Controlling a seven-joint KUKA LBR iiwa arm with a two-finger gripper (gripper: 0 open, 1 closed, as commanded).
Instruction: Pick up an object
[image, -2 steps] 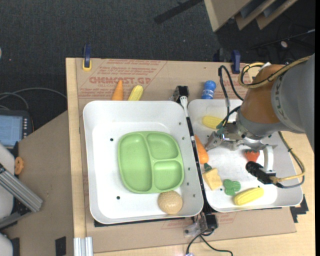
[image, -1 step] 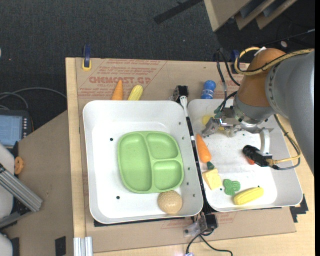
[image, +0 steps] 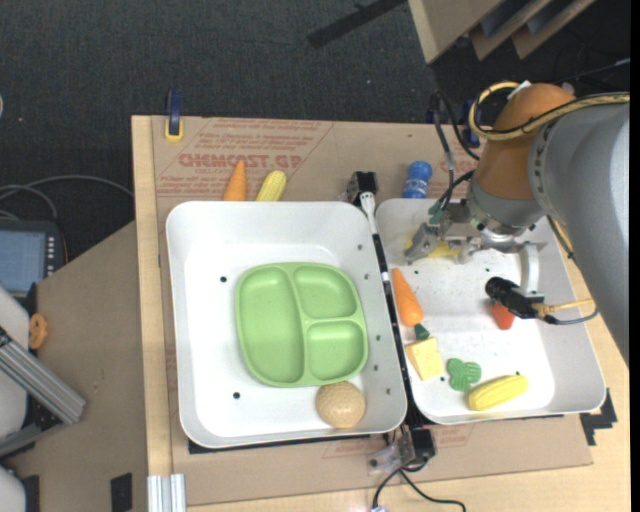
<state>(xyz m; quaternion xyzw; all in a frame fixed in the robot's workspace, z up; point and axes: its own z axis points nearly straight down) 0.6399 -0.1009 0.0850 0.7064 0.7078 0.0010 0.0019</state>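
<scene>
Single arm (image: 585, 170) enters from the right and bends down over the rear of the right bin (image: 455, 292). The gripper (image: 440, 240) sits low at that bin's rear left corner, close to the wall shared with the left bin (image: 200, 300). Whether it is spread or closed cannot be determined from this angle, and nothing can be seen held in it. Candidate objects in the right bin: an orange toy carrot (image: 405, 297) lying along the left wall, just in front of the gripper but apart from it; a yellow cheese-like block (image: 425, 358) just in front of the carrot's green end; a small green toy vegetable (image: 462, 374) beside the block; a yellow corn cob (image: 497, 391) at the front, touching or nearly touching the green piece; and a small red-orange item (image: 502, 317) near the bin's middle, partly hidden. The left bin holds a green three-compartment plate (image: 300, 322) in the centre and a tan ball (image: 341, 404) at the front right, against the plate's edge. On the bench (image: 150, 250) behind the bins lie a second carrot (image: 234, 182), a second corn cob (image: 271, 185) beside it, and a blue bottle (image: 418, 180).
</scene>
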